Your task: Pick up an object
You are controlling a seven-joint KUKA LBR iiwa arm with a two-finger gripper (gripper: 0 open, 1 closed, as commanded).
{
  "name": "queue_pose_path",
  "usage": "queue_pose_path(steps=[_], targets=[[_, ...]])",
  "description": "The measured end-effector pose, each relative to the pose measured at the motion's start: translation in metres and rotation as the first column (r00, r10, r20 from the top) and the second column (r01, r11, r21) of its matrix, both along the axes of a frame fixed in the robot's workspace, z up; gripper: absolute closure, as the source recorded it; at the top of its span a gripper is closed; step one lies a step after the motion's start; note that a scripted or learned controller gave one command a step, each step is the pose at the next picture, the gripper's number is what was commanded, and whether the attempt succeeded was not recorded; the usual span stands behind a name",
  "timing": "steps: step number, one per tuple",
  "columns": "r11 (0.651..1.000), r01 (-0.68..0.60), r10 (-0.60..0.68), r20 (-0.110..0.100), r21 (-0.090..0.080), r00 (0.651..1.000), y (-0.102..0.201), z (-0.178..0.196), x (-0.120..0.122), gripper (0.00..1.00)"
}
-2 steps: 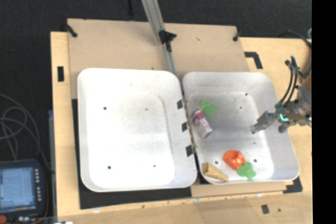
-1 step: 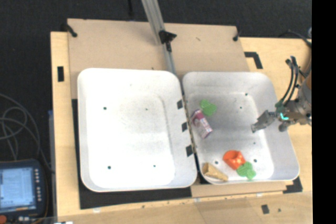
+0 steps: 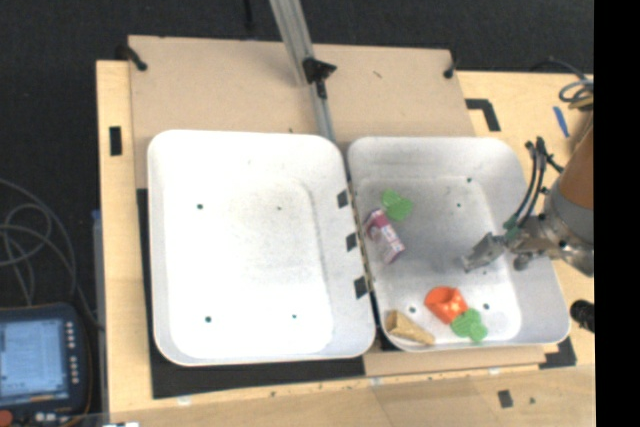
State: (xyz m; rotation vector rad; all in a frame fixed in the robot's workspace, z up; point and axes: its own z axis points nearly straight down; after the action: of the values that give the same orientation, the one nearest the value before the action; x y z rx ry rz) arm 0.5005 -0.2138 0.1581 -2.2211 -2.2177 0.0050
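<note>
At the far left a tablet-like screen [image 3: 35, 360] sat on the dark floor beside loose cables, off the bench's front-left corner. The left bin [image 3: 250, 250] filled the bench's left half, its white floor bare but for a few dark dots — wide free room from rim to rim. Its right rim met the right bin [image 3: 450, 165] along a middle seam marked by small black tabs, and a slanted aluminium rail [image 3: 285, 0] ran down from the back edge to end just behind that seam. In the right bin the things lay mostly toward the left wall and the front rim: a small green piece [image 3: 397, 207] and, just in front of it, a pink-and-white packet [image 3: 384, 235] near the left wall; a tan wedge [image 3: 408, 326] in the front-left corner, against the front rim; an orange-red object [image 3: 445, 302] close to the front rim with a second green piece [image 3: 469, 326] touching its front-right side. The bin's back half stayed open. The gripper [image 3: 480, 258] reached in from the right wall, low over bare floor right of centre, apart from the orange-red object in front of it and gripping nothing; whether its tips were spread or pressed together I could not tell. The pale wooden bench [image 3: 230, 65] stood on dark carpet.
</note>
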Motion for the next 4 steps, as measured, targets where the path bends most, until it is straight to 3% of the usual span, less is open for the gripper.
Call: queue_pose_path(steps=[1,2,4], targets=[[1.000,0.001,-0.001,0.001,-0.001,1.000,-0.001,-0.053,-0.001,0.00],[1.000,0.007,-0.007,0.011,-0.003,1.000,-0.002,-0.038,0.002,1.00],[1.000,-0.005,0.005,0.013,-0.003,1.000,-0.005,0.076,0.002,1.00]])
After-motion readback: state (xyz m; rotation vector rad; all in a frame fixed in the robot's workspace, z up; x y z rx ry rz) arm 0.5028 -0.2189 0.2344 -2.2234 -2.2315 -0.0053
